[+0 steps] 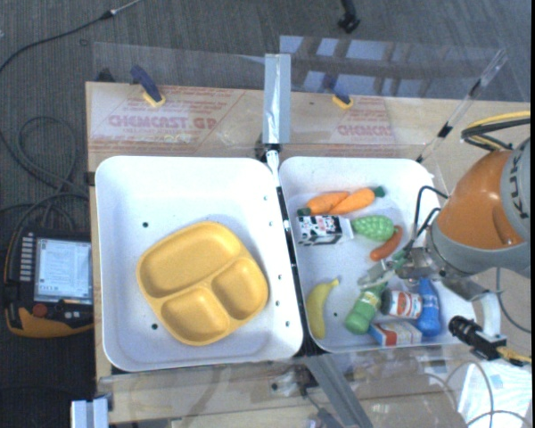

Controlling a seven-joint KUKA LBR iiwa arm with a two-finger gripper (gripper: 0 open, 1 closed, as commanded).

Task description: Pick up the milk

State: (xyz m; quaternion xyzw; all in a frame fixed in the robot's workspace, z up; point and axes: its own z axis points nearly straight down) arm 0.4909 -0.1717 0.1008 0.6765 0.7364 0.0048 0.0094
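The milk (319, 228) is a small white carton with black cow patches. It lies on its side near the left wall of the right bin (294, 275), just below two carrots (343, 201). My gripper (379, 276) hangs low in the right bin, to the right of the milk and nearer the front. It is apart from the carton, above a green bottle (364, 310) and beside a red chili (385, 243). Nothing of the milk is in the gripper. The grey arm with its orange band (481, 210) reaches in from the right.
Also in the right bin are a green bumpy vegetable (374, 227), a banana (318, 303), a small bottle (408, 305), a blue item (429, 308) and a red-and-white carton (394, 333). The left bin (125, 194) holds a yellow divided tray (203, 281).
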